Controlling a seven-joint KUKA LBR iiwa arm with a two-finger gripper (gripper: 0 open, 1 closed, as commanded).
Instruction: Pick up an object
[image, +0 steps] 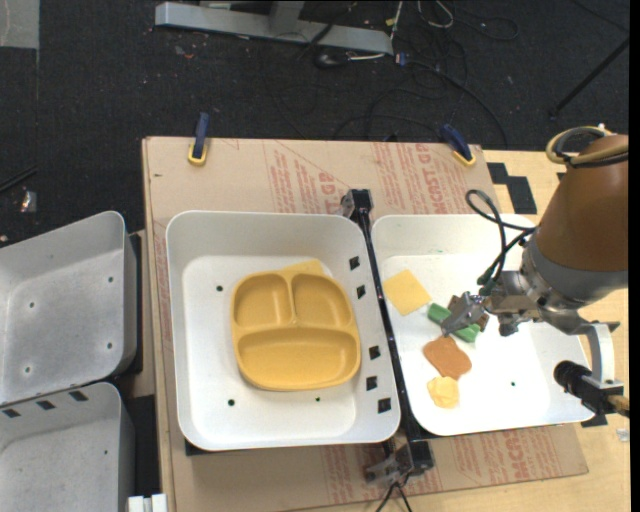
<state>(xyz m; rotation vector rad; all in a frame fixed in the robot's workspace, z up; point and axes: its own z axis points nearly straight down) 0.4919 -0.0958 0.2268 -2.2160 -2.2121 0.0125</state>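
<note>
My gripper (462, 318) hangs over the middle of the right bin (520, 400), its tip down at a small green object (441, 314) that lies partly under it. A yellow flat square piece (406, 291) lies just up and left of the tip. An orange-brown piece (446, 356) sits right below the gripper, and a small yellow piece (443, 391) lies below that one. The view shows no object lifted between the fingers.
The left bin (200, 400) holds a yellow divided tray (295, 331). A black divider with clips (378, 320) runs between the bins. The arm's orange and grey body (585, 225) covers the right bin's right side. Blue clamps (199, 140) hold the board's far edge.
</note>
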